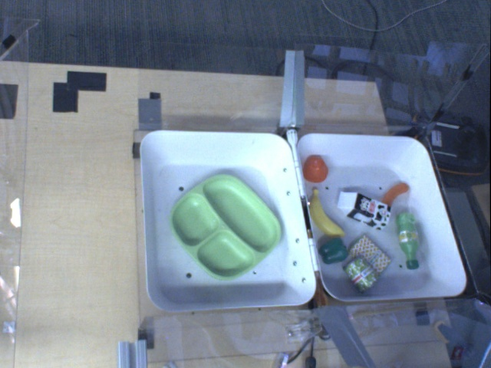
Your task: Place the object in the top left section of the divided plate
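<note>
A light green divided plate (225, 225) with three sections lies tilted in the left white bin (165, 167). In the right bin (430, 175) lie several objects: an orange-red ball (315, 169), a yellow banana (322, 216), a dark green piece (332, 249), a black-and-white carton (365, 208), an orange carrot-like piece (396, 193), a green bottle (407, 238) and a patterned packet (365, 264).
A metal divider rail (291, 98) runs up from between the two bins. The wooden bench (77, 228) spreads out to the left, with black markers at its far left. Cables lie on the dark floor behind.
</note>
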Available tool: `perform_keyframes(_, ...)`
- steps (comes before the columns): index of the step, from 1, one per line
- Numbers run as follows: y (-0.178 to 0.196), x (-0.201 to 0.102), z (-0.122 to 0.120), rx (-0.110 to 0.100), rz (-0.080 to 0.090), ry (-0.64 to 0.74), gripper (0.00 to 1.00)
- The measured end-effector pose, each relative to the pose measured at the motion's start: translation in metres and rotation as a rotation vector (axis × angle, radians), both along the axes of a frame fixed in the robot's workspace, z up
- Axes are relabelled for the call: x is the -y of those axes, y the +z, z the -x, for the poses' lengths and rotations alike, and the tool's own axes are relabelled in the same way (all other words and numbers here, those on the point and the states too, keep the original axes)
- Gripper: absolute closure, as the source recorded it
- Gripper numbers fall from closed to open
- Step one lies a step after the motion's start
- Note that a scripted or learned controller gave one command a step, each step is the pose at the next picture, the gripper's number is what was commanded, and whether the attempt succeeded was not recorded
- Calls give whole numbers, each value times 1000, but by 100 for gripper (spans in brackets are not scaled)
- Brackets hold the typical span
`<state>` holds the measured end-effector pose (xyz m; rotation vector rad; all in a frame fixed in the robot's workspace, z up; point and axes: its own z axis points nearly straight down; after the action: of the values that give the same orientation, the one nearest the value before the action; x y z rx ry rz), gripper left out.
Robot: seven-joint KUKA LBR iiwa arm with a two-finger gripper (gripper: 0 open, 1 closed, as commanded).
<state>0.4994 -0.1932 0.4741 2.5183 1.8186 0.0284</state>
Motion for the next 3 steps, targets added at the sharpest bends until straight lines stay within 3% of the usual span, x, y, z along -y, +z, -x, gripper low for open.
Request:
perform_keyframes(1,12,0,-2,9,5,7,100)
perform_keyframes(2,-274,-30,12,-35,-11,311,100)
perform_keyframes(3,-287,11,11,-31,-11,217,100)
